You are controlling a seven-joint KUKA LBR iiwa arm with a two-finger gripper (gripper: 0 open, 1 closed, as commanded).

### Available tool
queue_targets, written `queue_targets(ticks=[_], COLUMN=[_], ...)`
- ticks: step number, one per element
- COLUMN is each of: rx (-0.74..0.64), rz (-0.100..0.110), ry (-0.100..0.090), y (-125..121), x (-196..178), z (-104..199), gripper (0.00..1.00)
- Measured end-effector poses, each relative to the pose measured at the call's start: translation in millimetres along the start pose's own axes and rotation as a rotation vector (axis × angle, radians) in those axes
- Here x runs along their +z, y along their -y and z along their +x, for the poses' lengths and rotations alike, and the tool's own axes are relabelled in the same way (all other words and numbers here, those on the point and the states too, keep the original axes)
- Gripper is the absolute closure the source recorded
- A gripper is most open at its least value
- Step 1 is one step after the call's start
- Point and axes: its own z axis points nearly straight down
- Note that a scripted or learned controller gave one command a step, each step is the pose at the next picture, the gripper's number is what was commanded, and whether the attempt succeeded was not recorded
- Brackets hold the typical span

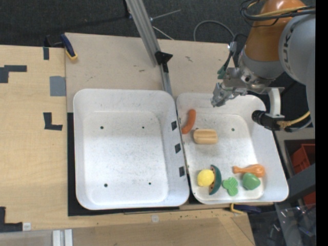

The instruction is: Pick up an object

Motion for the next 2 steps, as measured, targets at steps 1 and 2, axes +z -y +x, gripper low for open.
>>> queue_targets(ticks=[1,2], rx=[-0.002,-0.002], rz=[0.0,0.0], ry=[-0.001,-0.001], y=[10,29], x=[2,-2], z=[60,108], gripper=[1.0,1.0])
